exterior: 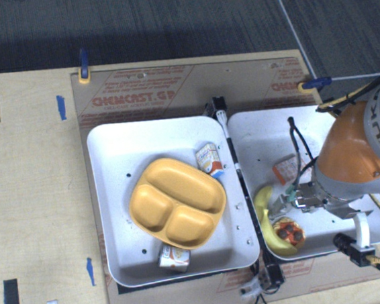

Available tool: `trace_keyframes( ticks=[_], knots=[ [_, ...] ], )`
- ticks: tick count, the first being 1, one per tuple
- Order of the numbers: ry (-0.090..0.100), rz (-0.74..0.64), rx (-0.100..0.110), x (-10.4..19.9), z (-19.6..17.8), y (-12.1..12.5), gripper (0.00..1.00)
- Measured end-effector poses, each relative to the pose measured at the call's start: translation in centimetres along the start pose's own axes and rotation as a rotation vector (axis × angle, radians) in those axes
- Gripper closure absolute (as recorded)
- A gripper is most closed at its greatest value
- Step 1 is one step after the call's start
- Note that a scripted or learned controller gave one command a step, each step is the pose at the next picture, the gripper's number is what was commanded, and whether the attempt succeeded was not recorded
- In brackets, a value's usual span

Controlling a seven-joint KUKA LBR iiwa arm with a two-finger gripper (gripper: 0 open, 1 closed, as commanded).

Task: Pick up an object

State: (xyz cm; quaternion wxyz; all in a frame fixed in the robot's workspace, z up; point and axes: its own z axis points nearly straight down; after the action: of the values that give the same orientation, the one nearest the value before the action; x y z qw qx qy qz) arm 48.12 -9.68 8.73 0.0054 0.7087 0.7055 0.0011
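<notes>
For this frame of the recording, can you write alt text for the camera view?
A grey and orange robot arm reaches from the right into the right white bin, its gripper low over a banana and a small red packet. The left white bin holds a yellow divided tray with a small carton at its upper edge and another at its lower edge.

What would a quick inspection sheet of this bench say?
Surface: wooden bench bearing two white bins, left bin and right bin.
Job's things: yellow divided tray, two small packets in the left bin; banana, red packet, dark red item in the right bin.
Clutter: nothing seen.
Claw: claw low over the right bin, beside the banana.
Cables: black cable along the arm.
Surroundings: dark floor, blue tape marks.
</notes>
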Motion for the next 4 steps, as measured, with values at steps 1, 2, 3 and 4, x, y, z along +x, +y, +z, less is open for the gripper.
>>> trace_keyframes(
  ticks=[1, 2, 3, 4],
  knots=[
    [0.000, 0.000, 0.000, 0.00, 0.00, 0.00, 0.00],
    [-0.001, 0.001, -0.001, 0.03, 0.00, 0.00, 0.00],
    [0.001, -0.002, 0.000, -0.07, 0.03, 0.01, 0.00],
    [-0.001, 0.000, 0.000, 0.04, 0.01, 0.00, 0.00]
  ],
)
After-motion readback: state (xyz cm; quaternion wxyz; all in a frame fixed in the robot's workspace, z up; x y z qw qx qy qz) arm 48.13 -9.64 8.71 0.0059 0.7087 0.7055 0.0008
